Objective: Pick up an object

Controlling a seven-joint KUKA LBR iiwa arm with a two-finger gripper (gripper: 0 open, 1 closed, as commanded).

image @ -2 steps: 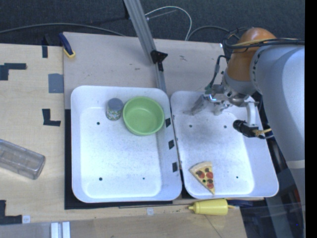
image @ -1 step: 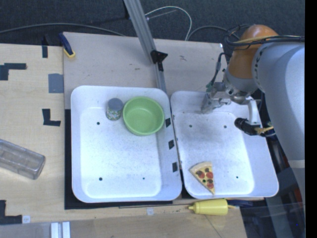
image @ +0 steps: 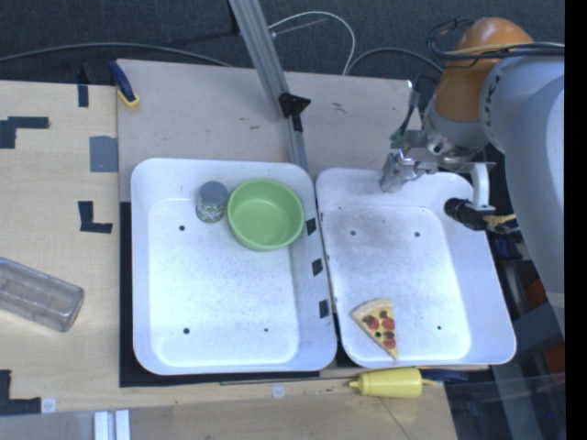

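Note:
A toy pizza slice (image: 377,324) lies near the front of the right bin (image: 477,273). In the left bin (image: 156,273), a green bowl (image: 265,213) sits at the back, and a small grey can (image: 212,201) stands just left of it. My gripper (image: 395,173) hovers over the back rim of the right bin, far from the pizza slice. Nothing shows between its fingers.
A yellow bottle (image: 389,383) lies on the bench in front of the right bin. A clear plastic container (image: 35,293) rests at the far left. A metal pole (image: 266,58) rises behind the bins. Cables run along the back.

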